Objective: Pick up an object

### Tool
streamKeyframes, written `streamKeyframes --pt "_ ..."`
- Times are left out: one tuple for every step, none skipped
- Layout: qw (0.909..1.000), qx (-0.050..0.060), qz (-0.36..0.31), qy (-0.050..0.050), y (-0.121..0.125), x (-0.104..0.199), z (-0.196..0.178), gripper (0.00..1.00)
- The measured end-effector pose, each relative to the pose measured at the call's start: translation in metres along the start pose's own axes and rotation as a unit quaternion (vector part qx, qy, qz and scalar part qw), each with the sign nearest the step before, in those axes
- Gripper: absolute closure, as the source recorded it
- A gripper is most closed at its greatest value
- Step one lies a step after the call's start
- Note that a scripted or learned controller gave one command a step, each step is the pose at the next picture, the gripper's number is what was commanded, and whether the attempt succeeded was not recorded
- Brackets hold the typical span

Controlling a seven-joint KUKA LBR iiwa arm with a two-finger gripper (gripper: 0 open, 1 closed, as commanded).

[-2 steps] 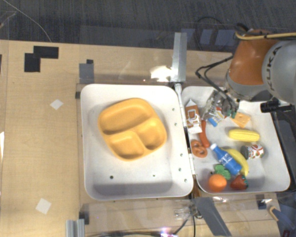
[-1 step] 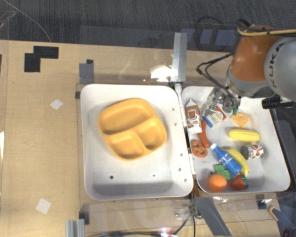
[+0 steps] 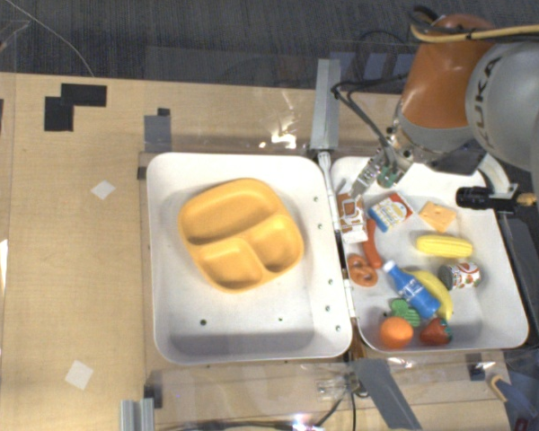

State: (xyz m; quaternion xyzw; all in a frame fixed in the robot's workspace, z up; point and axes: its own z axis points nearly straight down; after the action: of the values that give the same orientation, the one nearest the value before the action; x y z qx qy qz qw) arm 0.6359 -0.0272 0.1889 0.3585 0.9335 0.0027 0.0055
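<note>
My gripper [image 3: 374, 174] hangs over the back left part of the right bin [image 3: 512, 330], just above a brown snack packet [image 3: 349, 212] and beside a red and white carton [image 3: 388, 212]. Its slim fingers point down and to the left, and nothing shows between them. Other items in this bin: a cracker [image 3: 437, 215], a corn cob [image 3: 444, 245], a pretzel [image 3: 363, 270], a blue bottle [image 3: 411, 289], a banana [image 3: 434, 293], an orange [image 3: 396, 331], a strawberry [image 3: 435, 332] and a dark round can [image 3: 460, 276].
The left bin [image 3: 171, 330] holds a yellow divided plate [image 3: 241, 233]. A metal post [image 3: 322, 106] stands behind the ridge between the two bins. The arm's orange band and grey body cover the back right corner.
</note>
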Motion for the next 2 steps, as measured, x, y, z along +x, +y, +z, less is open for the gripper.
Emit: streamKeyframes --pt "1.0 0.002 0.001 0.001 -0.002 -0.001 0.001 0.0" --pt "0.996 0.002 0.089 0.003 -0.003 0.084 0.002 0.0"
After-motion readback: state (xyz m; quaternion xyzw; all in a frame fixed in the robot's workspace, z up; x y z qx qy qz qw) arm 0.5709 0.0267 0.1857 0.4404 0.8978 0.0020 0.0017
